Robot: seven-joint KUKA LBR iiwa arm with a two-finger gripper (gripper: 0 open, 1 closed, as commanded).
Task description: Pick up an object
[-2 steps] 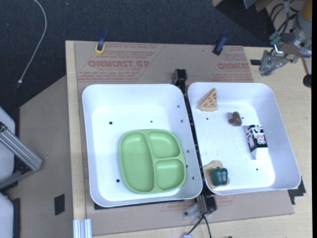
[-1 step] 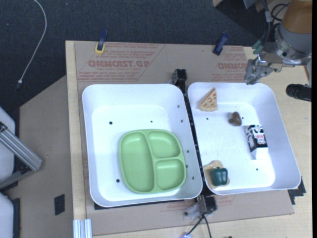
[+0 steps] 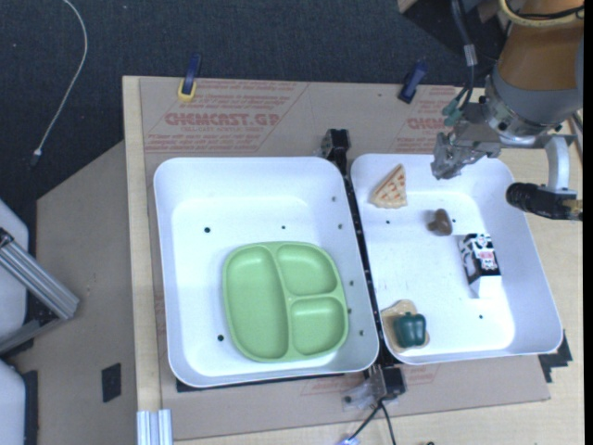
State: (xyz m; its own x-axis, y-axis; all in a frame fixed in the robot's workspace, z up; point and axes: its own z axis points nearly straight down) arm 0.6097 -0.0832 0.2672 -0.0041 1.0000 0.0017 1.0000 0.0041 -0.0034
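The gripper hangs over the top edge of the right bin. It has nothing in it. I can't tell how it is set from up here, it's too small & dark.

Stuff to pick is all in the right bin. A tan waffle wedge lies near the top left corner. A small brown lump sits just below & a bit right of it. A black & white carton lies nearer the right wall. A dark green pepper sits at the bottom left, on top of a tan bit.

The left bin has a green tray w/ three parts. No need to go there.

I think the step is: pick a thing & go down on it. The brown lump & the wedge are closest. How to do it well, I guess: get right over the middle of one thing, go straight down, stay off the bin wall. The wedge is flat, so it may slip. The lump may be easier to pinch.
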